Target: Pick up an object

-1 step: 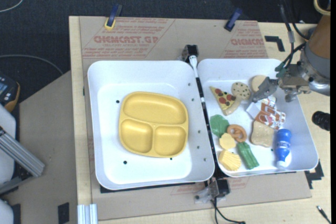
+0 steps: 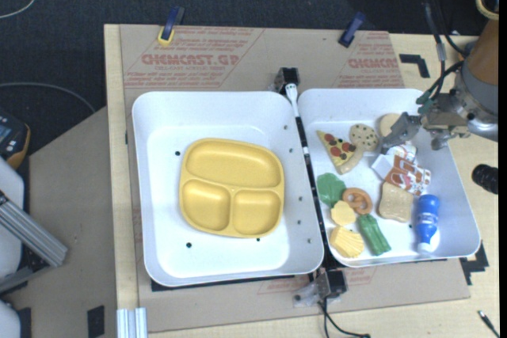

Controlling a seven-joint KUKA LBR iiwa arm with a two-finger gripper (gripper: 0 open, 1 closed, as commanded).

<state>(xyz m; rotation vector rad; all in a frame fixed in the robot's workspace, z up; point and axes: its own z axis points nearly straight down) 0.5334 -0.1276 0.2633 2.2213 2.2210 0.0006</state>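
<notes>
A yellow three-compartment plastic plate (image 2: 231, 187) sits in the left white bin (image 2: 150, 170). The right white bin (image 2: 459, 225) holds toy food: a pizza slice (image 2: 339, 150), a cookie (image 2: 364, 136), a blue bottle (image 2: 426, 222). Above them hovers the grey two-finger gripper (image 2: 416, 137), fingers spread, holding nothing.

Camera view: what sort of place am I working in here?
Likely a robotics lab test bench, not a kitchen: two white bins sit on a clamped board, one holding a yellow tray, the other toy food like a pizza slice.
</notes>
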